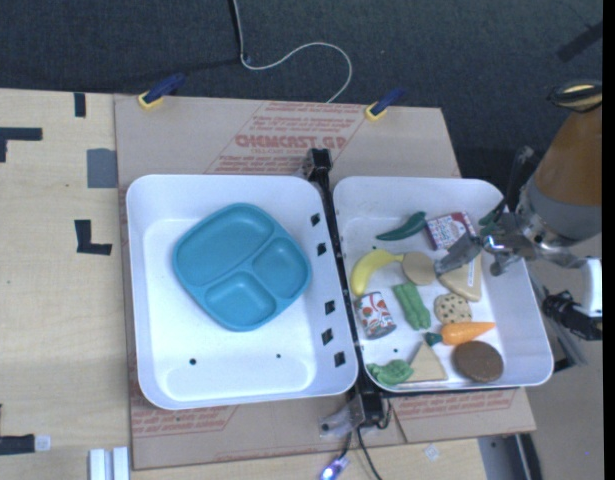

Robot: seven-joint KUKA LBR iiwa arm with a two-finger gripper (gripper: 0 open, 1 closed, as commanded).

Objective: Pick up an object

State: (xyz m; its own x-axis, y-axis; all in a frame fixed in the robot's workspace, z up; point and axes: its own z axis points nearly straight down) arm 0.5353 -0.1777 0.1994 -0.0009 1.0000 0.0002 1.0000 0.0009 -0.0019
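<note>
Reaching time is what we think this is: our arm comes in from the right, and our gripper (465, 255) hangs low over the right bin (532, 373), in its upper right part. We cannot tell if the pincer is open or closed, because it looks like a small grey blur from up here, and we see nothing held in it. The toy closest to it is the red and white packet (445, 230), just beside the tip, with a tan cookie (419, 267) and a pale wedge (465, 283) also near. The packet looks small, flat and boxy, with a red edge and a white face, lying a bit tilted by the bin's back wall. Next we would need to line up right over one toy, go down, and squeeze. That will be tricky, we think, since the toys sit crowded: a yellow banana (371, 266), a green pepper (403, 228), an orange carrot (467, 333) and a brown round cookie (478, 361) all lie close together. The left bin (152, 368) has a blue tray (242, 265).
</note>
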